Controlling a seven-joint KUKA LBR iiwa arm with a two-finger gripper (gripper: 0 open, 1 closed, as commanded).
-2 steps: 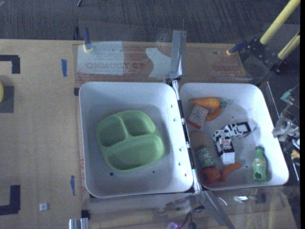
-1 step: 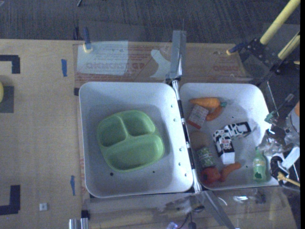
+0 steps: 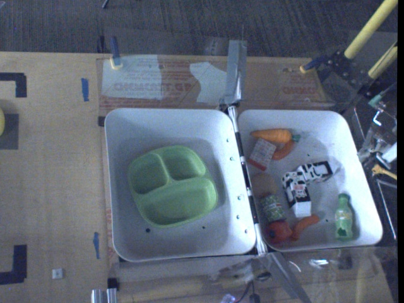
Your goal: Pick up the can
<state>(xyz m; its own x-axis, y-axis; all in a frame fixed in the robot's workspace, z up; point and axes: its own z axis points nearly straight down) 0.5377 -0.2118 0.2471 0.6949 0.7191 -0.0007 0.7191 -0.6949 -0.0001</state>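
The can (image 3: 271,207) is small, with a green and red label, and lies on its side in the right bin (image 3: 353,144) near that bin's left wall, toward the front. A red tomato-like toy (image 3: 278,232) lies right below it. To its right stands a cow-patterned milk carton (image 3: 298,192).
The right bin also holds a carrot (image 3: 273,134), a red and white box (image 3: 262,153), a black and white packet (image 3: 317,170), a green bottle (image 3: 343,217) and an orange piece (image 3: 307,223). A green divided plate (image 3: 172,185) lies in the left bin (image 3: 120,144). Yellow-handled gear (image 3: 372,24) stands at the back right.
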